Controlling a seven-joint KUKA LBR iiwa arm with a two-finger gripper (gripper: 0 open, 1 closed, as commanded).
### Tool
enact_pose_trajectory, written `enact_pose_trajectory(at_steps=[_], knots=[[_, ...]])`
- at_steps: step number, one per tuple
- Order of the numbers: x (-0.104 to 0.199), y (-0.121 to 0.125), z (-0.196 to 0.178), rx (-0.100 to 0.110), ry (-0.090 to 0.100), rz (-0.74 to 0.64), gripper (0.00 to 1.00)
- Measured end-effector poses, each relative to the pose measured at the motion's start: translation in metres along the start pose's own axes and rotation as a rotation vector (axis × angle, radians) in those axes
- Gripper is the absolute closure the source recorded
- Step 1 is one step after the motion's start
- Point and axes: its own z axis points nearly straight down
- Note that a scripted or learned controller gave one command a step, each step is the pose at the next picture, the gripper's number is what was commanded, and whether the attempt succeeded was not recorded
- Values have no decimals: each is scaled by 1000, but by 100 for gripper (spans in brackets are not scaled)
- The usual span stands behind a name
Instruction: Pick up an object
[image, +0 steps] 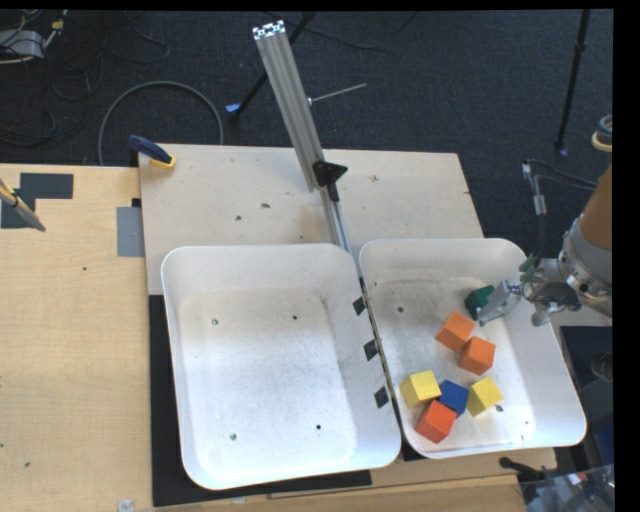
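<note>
i hang over the right edge of the right bin (545, 330), my gripper (497, 303) reaching in from the far right side of that bin, up near its back half. there is a small green thing (480, 297) right at my tip, but the view is too small and blurred for me to say whether it sits between my fingers or just beside them, and i cannot tell whether i am spread or pinched, so i claim no hold on anything. the things i could take all lie in the right bin: 2 orange blocks, one (457, 329) just below and left of my tip and another (478, 354) touching or nearly touching it toward the front; 2 yellow blocks, one (420, 386) on the left of the cluster and one (485, 394) on the right; a blue block (454, 395) between the yellows; and a red-orange block (436, 421) at the very front. the left bin (200, 300) holds no blocks that i can see. as i judge it, the task is not done: nothing is visibly lifted clear of the bin floor, all 6 blocks rest low in the bin, and the green thing is the only candidate near me. what is left is a firm closing on 1 object and a lift that shows it raised off the bin.
</note>
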Motion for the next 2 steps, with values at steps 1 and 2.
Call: enact_pose_trajectory(at_steps=[1,2], knots=[[-25,41,122,1,3,-4,0],[-4,96,140,4,-1,-2,0]])
